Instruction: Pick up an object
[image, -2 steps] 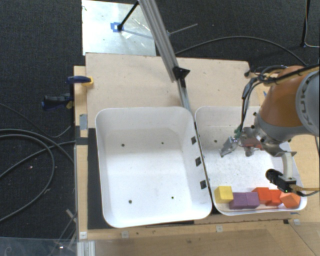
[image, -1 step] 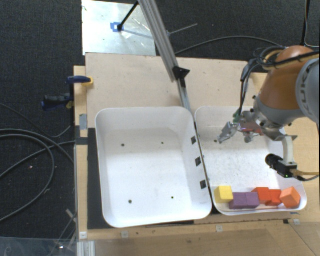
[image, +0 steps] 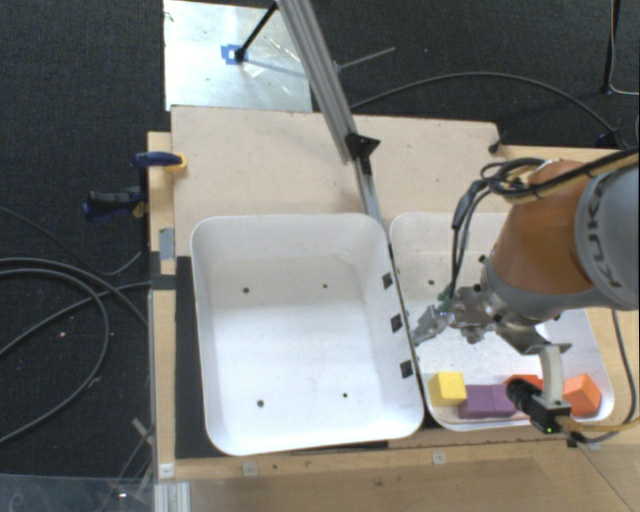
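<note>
The arm (image: 560, 240) reached in from the right over the right bin (image: 425, 240), its wrist low above the bin's near half. The gripper (image: 440, 322) sat close to the divider between the two bins, just far of the blocks. Whether it was spread or closed could not be told; the metal parts there were too small and cluttered to read, and nothing showed between them.

The things to pick lay along the right bin's near edge: a yellow block (image: 448, 387), a purple block (image: 487, 401) touching it on the right, and an orange block (image: 582, 392) farther right, partly behind the arm's hardware.

The left bin (image: 300, 330) held nothing to grasp.

The risk, as I judged it: yellow and purple lay tight together and near the bin wall, so a descent could land on both, push them against the rim, or catch the divider.
</note>
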